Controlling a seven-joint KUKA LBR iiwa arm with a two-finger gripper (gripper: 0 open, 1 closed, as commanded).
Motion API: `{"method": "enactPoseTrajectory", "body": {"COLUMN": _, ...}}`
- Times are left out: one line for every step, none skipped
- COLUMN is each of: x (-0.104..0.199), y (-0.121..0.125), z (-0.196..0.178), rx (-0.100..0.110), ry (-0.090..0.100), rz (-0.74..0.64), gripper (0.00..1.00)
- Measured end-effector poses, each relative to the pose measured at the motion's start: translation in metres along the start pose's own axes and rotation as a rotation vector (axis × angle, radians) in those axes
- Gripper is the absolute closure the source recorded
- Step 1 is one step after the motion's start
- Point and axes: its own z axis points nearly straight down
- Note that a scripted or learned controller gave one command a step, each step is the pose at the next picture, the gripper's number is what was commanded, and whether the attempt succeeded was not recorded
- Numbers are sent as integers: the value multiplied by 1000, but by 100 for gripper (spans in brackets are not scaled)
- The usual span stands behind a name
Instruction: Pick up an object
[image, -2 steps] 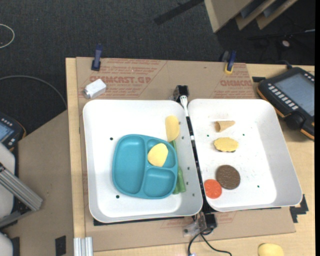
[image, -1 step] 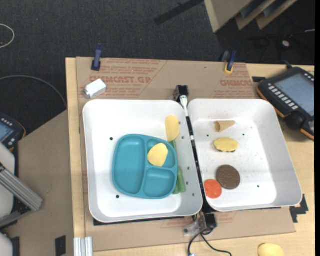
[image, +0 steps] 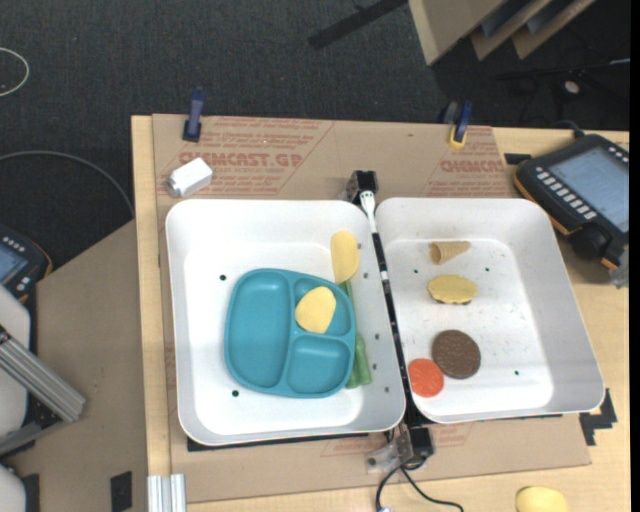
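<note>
The jaws, I cannot tell their state. A yellow piece (image: 316, 310) lies on the blue tray (image: 262, 340) in the left bin (image: 195, 300).

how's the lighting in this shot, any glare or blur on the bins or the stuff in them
Camera view: even, soft light, with faint shadows under the blue tray and brown disc; the white bins are bright but not blown out; no strong glare; objects are fairly sharp, and the dark floor at the top is dim.

Dark grey carpet floor (image: 200, 50) fills the upper frame. A light wooden table (image: 615, 440) carries a brown cardboard sheet (image: 300, 150), clipped at its top edge by two clamps (image: 193, 115). A cable (image: 60, 170) loops at left.
</note>
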Motion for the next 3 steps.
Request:
{"method": "enactPoseTrajectory", "body": {"x": 2, "y": 22, "z": 17, "rx": -4, "ry": 0, "rz": -5, "gripper": 100}}
{"method": "enactPoseTrajectory", "body": {"x": 1, "y": -1, "z": -102, "rx": -22, "ry": -9, "rz": -5, "gripper": 100}}
{"method": "enactPoseTrajectory", "body": {"x": 3, "y": 61, "z": -36, "rx": -2, "ry": 1, "rz": -7, "gripper": 100}}
